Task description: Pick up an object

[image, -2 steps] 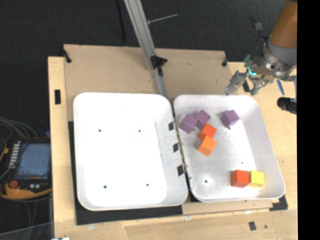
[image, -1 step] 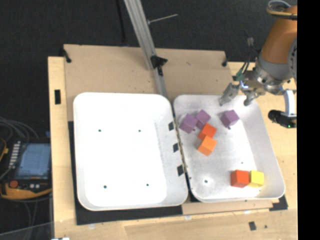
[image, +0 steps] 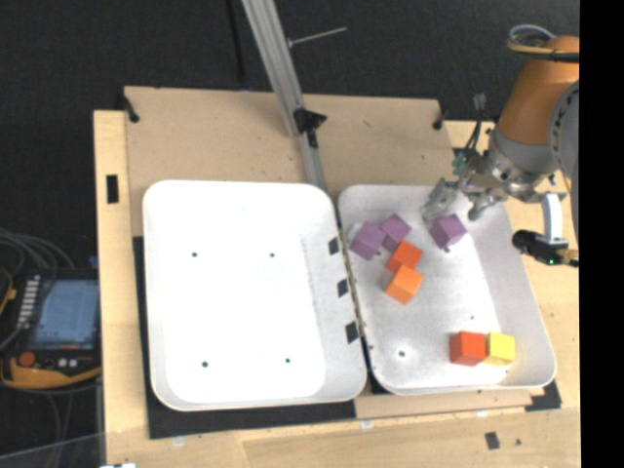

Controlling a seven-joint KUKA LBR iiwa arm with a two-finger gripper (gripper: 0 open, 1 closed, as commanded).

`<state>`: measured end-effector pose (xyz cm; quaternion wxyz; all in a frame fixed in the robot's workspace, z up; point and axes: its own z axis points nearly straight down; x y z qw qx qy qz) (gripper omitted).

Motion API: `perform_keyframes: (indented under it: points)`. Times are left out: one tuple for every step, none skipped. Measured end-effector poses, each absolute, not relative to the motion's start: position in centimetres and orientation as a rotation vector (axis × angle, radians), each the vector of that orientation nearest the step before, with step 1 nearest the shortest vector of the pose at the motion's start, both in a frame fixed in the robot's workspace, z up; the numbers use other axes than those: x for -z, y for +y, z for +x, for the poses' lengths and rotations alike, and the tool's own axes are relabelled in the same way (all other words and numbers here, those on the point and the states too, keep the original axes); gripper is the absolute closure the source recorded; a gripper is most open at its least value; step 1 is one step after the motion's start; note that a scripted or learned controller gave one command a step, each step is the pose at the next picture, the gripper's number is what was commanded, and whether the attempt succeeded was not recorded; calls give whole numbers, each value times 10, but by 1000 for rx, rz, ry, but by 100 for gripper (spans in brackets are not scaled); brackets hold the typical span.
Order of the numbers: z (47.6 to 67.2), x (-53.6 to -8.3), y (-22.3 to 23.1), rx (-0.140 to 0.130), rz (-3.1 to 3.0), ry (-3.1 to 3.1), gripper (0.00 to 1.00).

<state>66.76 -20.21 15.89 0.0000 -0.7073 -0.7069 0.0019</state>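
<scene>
R bin [image: 517,291]: 3 purple, 2 orange, red, yellow blocks; tool [image: 454,206] grip state can't tell.

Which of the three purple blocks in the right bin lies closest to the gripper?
The lone purple block, directly beneath the gripper near the bin's far edge. The other two purple blocks sit together further left, beside the orange blocks.

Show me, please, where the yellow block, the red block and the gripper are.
yellow block [image: 502,347]: camera view, on its top face.
red block [image: 469,346]: camera view, on its top face, touching the yellow one.
gripper [image: 453,206]: camera view, midway between its fingertips, just above a purple block [image: 448,230].
</scene>
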Motion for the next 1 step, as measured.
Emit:
perform_keyframes:
  points:
    - [666, -132, -204, 10, -2237, -2236, 0]
